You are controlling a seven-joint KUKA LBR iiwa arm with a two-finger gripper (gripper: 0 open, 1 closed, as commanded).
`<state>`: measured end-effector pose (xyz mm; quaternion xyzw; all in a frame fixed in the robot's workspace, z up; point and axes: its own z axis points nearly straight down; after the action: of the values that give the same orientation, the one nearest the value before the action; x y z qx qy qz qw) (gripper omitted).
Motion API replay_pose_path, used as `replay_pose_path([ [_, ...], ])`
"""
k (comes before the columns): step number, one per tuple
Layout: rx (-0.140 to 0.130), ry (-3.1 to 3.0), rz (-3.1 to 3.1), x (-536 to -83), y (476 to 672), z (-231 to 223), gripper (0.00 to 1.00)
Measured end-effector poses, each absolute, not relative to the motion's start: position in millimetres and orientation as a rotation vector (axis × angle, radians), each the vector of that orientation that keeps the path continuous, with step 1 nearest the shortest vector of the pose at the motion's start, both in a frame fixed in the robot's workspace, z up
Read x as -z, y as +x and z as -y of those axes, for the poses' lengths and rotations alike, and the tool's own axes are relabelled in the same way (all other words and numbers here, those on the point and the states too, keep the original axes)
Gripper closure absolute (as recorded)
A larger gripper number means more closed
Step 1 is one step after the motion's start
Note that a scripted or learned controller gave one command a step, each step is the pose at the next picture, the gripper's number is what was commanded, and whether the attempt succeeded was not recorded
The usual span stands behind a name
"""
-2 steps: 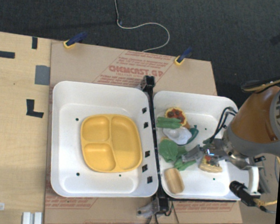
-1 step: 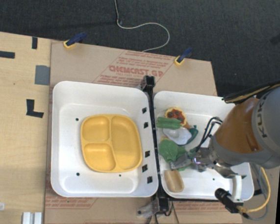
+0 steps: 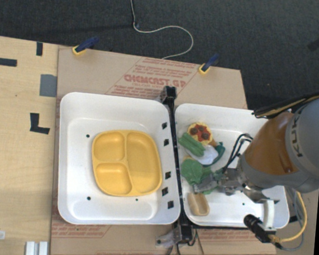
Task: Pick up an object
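Nearest to us, at the near edge of the right bin (image 3: 223, 219), a tan, rounded piece (image 3: 198, 204) lies against the bin's near left corner. Just beyond it we see the claw (image 3: 205, 186), reaching in from the right on the grey arm (image 3: 283, 150) with its orange band; it sits low over a dark green leafy toy (image 3: 191, 169) and seems to touch it, but we cannot tell whether its fingers are spread or closed, nor whether anything is caught between them. Farther off in the same bin lie a lighter green long piece (image 3: 191, 145), a white piece (image 3: 209, 155) just beside it, a small teal piece (image 3: 219, 149) to the right, and, farthest, a yellow and red toy (image 3: 200, 132). All these things crowd the left half of the right bin.

To the left we see the left bin (image 3: 73, 144), touching the right one along a dark divider. A yellow divided plate (image 3: 126, 162) with three compartments rests flat in its middle. Both bins stand on a cardboard sheet (image 3: 147, 75) on the wooden tabletop (image 3: 8, 154), and a thin cable (image 3: 158, 28) loops over the dark floor at the far side.
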<state>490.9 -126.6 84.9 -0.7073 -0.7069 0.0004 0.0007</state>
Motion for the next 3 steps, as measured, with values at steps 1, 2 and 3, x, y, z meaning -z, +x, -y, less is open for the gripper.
replay_pose_path([
  [1, -0.002, -2.222, 2.221, -94.9, 490.8, 126.9, 1.00],
  [2, 0.002, -2.221, 2.225, -148.7, 500.8, 122.2, 1.00],
  [3, 0.001, -2.220, 2.225, -192.0, 506.8, 122.2, 1.00],
])
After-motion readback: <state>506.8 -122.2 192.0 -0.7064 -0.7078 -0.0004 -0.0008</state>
